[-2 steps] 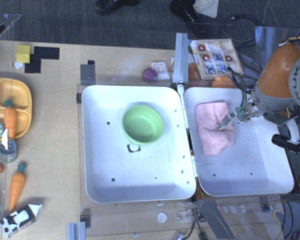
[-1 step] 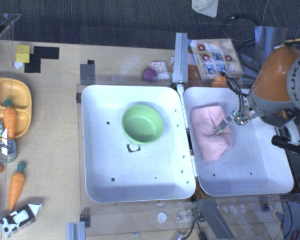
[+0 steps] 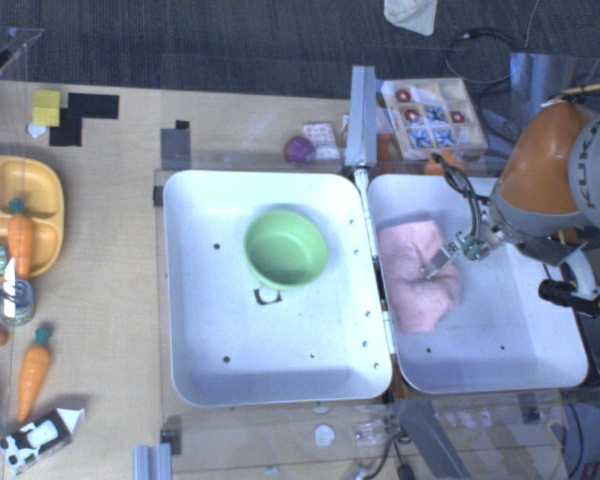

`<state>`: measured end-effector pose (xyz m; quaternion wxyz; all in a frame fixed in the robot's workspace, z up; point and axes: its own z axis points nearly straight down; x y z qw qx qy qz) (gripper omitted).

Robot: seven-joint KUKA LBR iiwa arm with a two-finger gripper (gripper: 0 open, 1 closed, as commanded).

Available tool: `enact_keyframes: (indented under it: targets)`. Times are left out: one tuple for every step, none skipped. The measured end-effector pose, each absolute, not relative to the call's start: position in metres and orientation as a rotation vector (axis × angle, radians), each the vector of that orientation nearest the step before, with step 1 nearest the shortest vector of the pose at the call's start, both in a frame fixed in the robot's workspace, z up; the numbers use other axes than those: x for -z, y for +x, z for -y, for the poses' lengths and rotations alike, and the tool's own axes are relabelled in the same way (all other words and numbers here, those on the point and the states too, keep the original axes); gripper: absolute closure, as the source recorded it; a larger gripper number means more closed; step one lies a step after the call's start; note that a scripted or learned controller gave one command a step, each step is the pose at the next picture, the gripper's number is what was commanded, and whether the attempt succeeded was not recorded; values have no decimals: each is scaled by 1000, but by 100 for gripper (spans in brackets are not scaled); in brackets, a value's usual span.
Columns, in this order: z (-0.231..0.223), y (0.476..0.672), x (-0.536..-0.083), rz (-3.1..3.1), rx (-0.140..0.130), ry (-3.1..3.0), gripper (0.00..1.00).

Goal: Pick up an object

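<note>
— Down at the bench's near edge, what do you see first?

— Nothing of mine. The right bin (image 3: 540, 358) has bare floor along its near wall; further in, by its left wall, lies the pink cloth (image 3: 417, 280), crumpled and running toward the far left corner.

— And you?

— My gripper (image 3: 442, 261) is down on the cloth's right side, near its far end, tips touching or pressing into the fabric. Whether I am spread or pinching a fold, I cannot tell; the tips are too small and half lost against the pink.

— So which step is this?

— The grasp itself, I'd judge: reached, not lifted. Next calls for closing on a real fold, then rising straight. Soft cloth slips easily.

— Beyond that?

— In the left bin (image 3: 195, 368), a green bowl (image 3: 286, 247) sits toward the far side, well apart from me.
</note>
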<state>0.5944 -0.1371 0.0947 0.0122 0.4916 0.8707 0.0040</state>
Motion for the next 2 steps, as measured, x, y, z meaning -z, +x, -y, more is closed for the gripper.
enact_keyframes:
  targets:
    - [135,598,-108,-2710,-20,1528,100]
    - [80,671,-196,-2807,-8,1384,100]
